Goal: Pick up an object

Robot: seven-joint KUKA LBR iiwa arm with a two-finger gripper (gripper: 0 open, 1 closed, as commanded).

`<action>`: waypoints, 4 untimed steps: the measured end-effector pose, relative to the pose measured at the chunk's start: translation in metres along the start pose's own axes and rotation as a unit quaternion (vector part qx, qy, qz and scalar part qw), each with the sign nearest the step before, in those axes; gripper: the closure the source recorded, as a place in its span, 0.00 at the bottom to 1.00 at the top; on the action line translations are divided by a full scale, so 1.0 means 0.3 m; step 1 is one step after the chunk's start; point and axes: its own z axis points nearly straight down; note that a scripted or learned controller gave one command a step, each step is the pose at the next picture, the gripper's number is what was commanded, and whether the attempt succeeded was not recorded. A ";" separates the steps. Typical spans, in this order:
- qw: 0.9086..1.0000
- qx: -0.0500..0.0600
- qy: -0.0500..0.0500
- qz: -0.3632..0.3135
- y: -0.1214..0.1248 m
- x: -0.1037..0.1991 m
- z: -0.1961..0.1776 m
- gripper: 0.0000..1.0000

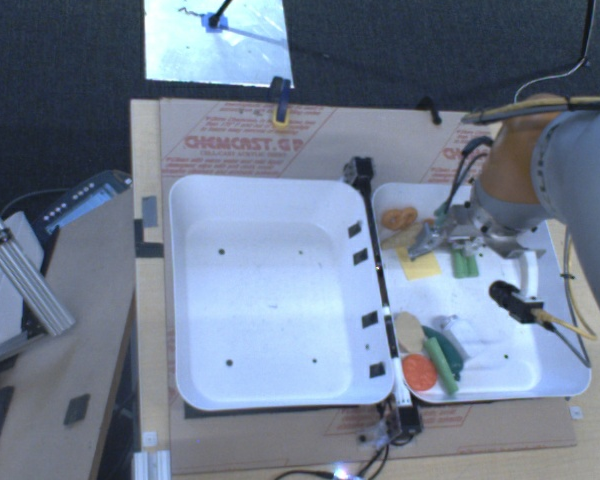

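We find the gripper [432, 240] low over the far half of the right bin [555, 368], reached in from three o'clock on the grey arm [570, 168] with its orange band [510, 158]. We cannot tell how it is set from this angle, and nothing shows in its grasp.

Directly under and just toward six o'clock of the gripper lies a flat yellow piece [420, 265], so close that it may be touching, though we cannot tell. At about ten o'clock from the gripper, near the bin's far left corner, sits a pretzel-shaped item [399, 217]. At three o'clock, just beside the gripper and below the wrist, a small green block [465, 264] lies on the bin floor.

Further toward six o'clock, well apart from the gripper, we see a cluster at the bin's near left corner: a pale tan round piece [409, 330], a dark green elongated object [443, 353] lying at a slant, and a red round object [419, 372] touching the green one's lower end. A clear, crumpled-looking item [450, 323] lies just above the green object; we cannot make out what it is.

At nine o'clock from all this, the left bin [195, 298] sits alongside, the two bins' rims meeting along a dark divider [375, 268].
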 end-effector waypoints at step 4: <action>1.000 0.003 0.001 0.000 -0.063 0.121 0.005 1.00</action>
